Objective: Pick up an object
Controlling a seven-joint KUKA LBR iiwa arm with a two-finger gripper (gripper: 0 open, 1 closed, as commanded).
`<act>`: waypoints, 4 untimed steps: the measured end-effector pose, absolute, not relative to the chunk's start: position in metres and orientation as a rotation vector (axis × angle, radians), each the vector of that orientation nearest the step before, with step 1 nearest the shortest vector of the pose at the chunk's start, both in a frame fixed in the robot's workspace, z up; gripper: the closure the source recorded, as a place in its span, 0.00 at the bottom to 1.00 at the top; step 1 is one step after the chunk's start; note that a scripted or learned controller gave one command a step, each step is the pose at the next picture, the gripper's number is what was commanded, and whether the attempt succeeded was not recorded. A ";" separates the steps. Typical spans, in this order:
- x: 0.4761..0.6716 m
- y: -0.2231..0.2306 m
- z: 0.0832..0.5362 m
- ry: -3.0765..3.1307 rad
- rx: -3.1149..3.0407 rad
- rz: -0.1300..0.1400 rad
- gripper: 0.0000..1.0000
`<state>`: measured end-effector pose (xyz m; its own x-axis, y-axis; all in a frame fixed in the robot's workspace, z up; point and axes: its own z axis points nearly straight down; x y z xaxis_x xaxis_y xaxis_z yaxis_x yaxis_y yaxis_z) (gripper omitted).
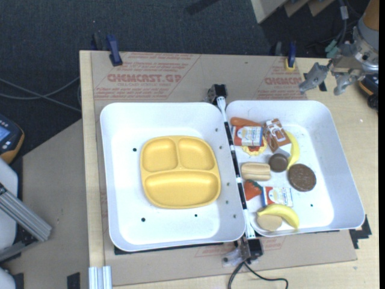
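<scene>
The right bin [337, 161] holds several small toy foods: a yellow banana [293, 150], a dark brown disc [301, 177], a tan bread roll [255, 171], a second banana [281, 212] at the front, a white and orange carton [251, 135] and a red-brown box [275, 133]. My gripper [328, 80] hangs above the bench just beyond the right bin's far right corner, away from all these items. Its two grey fingers [313, 77] are spread apart, so it is open with nothing between them.
The left bin [120, 179] carries a yellow divided plate [179, 171] in its middle. Blue clamps [112, 49] hold the cardboard board at the back edge. A black fitting [218, 93] sits where the two bins meet at the back.
</scene>
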<state>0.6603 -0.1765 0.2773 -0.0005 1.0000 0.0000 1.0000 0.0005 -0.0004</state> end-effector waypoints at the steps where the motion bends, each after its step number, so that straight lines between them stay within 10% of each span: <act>1: 0.620 -0.197 0.133 -2.207 -2.216 0.013 0.00; 4: 0.557 -0.113 0.085 -2.221 -2.223 0.002 0.00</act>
